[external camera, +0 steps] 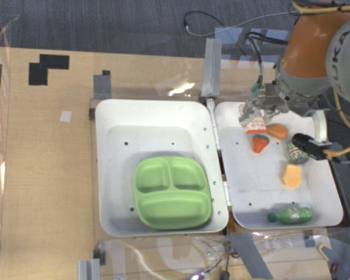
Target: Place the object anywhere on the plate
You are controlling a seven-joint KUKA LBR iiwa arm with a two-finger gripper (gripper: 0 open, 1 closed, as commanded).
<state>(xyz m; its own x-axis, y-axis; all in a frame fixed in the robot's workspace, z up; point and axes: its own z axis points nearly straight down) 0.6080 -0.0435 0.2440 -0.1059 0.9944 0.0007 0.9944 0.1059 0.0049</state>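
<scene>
A green divided plate (172, 191) lies in the front half of the left bin (108, 156). My gripper (254, 111) hangs low over the back left corner of the right bin (251, 197), right above a small white and red carton (256, 125). The arm's wrist hides whether it touches the carton. Just in front of the carton lie a red strawberry (261, 143) and an orange piece (277, 132).
Also in the right bin are a small green can (295, 152), a yellow cheese wedge (291, 177) and a green bottle (290, 215) lying near the front rim. A metal divider (210, 69) stands behind the gap between the bins.
</scene>
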